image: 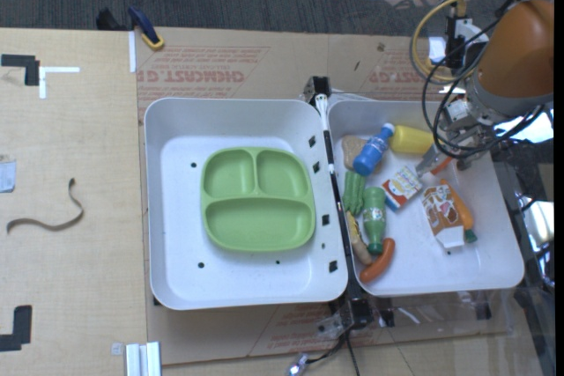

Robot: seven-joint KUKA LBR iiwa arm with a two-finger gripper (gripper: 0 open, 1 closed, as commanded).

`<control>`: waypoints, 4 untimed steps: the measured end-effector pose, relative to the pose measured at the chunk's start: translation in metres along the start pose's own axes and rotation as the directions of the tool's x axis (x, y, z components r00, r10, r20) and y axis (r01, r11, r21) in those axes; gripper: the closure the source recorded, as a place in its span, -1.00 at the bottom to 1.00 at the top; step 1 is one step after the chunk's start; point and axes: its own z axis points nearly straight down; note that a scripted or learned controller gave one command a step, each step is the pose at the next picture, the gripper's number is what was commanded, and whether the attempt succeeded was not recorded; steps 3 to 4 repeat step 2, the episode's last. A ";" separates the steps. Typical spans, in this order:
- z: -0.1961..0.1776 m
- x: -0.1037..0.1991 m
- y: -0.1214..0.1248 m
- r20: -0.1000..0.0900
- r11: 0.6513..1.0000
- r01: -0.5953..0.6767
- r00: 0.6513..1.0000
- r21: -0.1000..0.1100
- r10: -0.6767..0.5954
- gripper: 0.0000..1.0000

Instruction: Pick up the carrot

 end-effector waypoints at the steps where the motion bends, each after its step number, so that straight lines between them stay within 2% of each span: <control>1: 0.002 -0.009 0.044 0.005 0.927 0.376 0.927 -0.002 -0.376 -1.00; 2: -0.007 -0.009 0.043 0.005 0.928 0.372 0.928 0.001 -0.372 1.00; 4: -0.007 -0.009 0.043 0.005 0.928 0.372 0.928 0.001 -0.372 1.00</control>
